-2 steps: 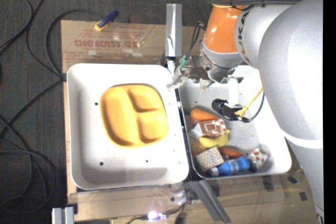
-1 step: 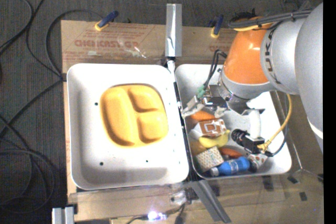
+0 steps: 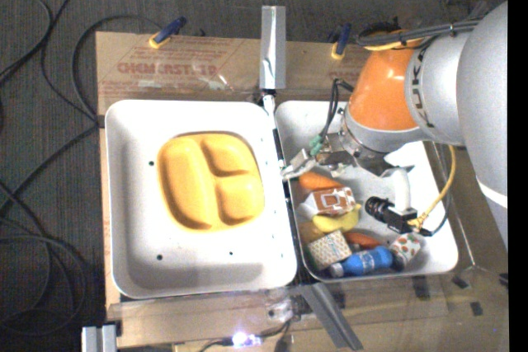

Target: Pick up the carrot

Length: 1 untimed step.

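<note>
The tool [image 3: 318, 154], largely hidden beneath the arm's orange band so that its grip cannot be told, is seen low in the right bin [image 3: 441, 255], with the carrot [image 3: 314, 180] lying just below it among packed clutter.

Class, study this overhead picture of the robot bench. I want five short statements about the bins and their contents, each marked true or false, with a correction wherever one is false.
1. The yellow tray lies in the left bin. True.
2. The carrot lies on the yellow tray. False: it is in the right bin, near that bin's left wall.
3. The blue bottle lies near the right bin's front edge. True.
4. The arm hangs over the left bin. False: it is over the right bin.
5. The yellow tray is round. False: it is a rounded square with compartments.
</note>
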Each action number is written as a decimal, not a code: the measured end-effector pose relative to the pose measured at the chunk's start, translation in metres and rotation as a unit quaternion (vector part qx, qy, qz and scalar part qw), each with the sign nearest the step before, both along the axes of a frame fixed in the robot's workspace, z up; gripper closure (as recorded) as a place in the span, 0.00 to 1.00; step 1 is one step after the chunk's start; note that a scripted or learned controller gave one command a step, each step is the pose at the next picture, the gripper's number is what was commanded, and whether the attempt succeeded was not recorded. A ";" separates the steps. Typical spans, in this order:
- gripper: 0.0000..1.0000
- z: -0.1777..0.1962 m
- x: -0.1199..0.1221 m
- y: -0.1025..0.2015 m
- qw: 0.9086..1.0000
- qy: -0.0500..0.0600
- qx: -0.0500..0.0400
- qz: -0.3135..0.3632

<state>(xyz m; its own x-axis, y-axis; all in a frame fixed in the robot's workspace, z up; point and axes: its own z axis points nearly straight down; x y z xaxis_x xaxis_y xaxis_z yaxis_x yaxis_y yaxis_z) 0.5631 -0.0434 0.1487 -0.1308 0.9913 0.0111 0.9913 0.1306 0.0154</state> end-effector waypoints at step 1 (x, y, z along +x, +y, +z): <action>0.00 -0.020 0.038 -0.023 0.996 0.071 0.031 -0.041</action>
